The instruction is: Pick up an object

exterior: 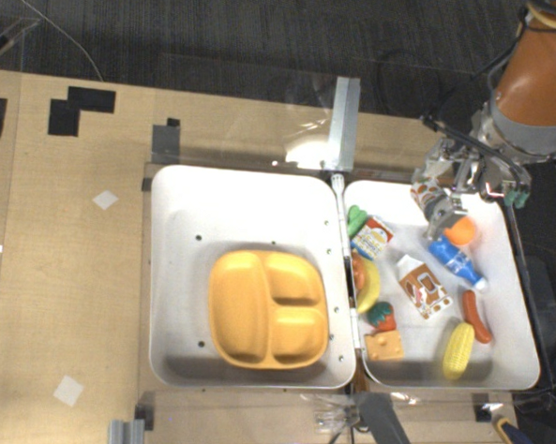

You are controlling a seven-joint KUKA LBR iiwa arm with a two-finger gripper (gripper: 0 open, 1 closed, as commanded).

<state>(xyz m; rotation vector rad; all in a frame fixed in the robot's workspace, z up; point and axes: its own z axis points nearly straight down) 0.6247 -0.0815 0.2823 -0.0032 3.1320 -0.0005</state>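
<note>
I'm hovering the gripper (445, 203) over right bin (526, 307), approach step; jaws' state unclear. Next: drop onto blue bottle (455, 260) w/ orange cap.

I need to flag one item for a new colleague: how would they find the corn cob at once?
Look in the right-hand white bin, at its near right corner. The yellow plastic corn cob lies there beside a red sausage. It is stubbier and bumpier than the yellow banana by the divider.

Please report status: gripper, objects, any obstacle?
Gripper low over right bin, upper area. Blue bottle and orange piece just below it. Nothing seen held. Items crowded.
</note>
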